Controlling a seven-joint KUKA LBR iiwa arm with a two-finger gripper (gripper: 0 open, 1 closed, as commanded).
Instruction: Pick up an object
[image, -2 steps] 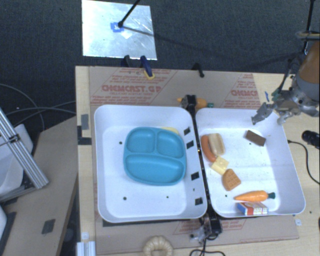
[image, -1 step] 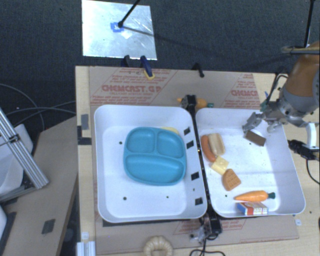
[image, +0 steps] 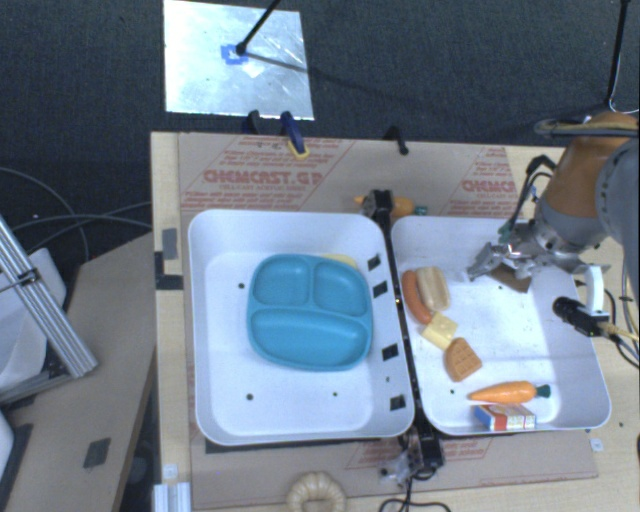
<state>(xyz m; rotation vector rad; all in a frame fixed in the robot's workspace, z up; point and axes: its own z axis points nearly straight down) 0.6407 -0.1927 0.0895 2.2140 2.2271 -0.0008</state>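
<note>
The gripper, jaws spread and empty, hovers upper right; the carrot looks light, rigid, slick: best grasped mid-body.

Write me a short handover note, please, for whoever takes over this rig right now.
Gripper: over the far part of the right bin, nothing visibly between its fingers; whether they are open or shut is unclear.
Right bin: hot dog, yellow block, cracker, carrot and small box, all lying on the bin floor.
Left bin: blue divided plate.
Done: nothing lifted.
Left: grasp one object and lift it; the hot dog lies nearest the gripper.
</note>
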